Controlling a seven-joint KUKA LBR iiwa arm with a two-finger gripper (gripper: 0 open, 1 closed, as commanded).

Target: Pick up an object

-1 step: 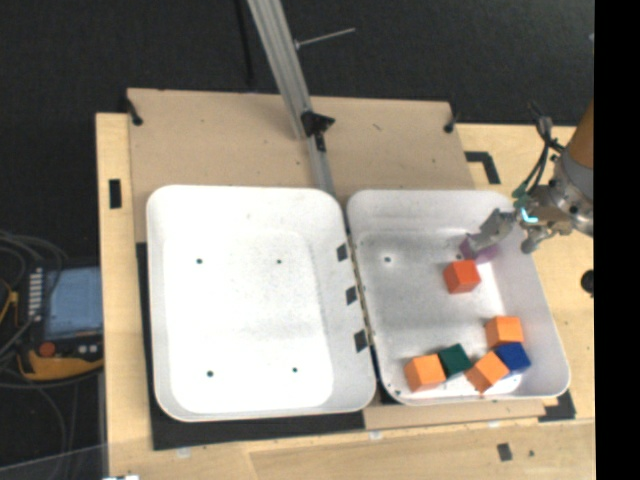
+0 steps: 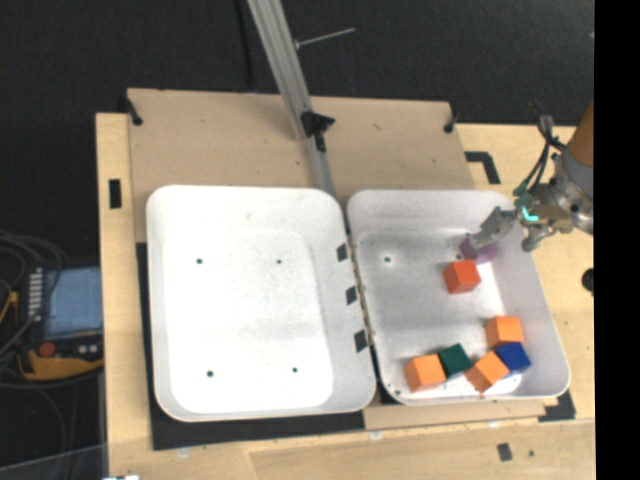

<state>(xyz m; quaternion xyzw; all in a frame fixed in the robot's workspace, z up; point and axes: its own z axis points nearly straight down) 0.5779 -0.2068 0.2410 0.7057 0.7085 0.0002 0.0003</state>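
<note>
A cluster of blocks (image 2: 470,360), orange, green and blue, sits bunched in the near corner of the right bin (image 2: 400,218). Farther back a lone orange-red block (image 2: 461,276) lies just below the gripper (image 2: 488,236), likely its target. At this angle I cannot tell how the gripper is set.
</note>
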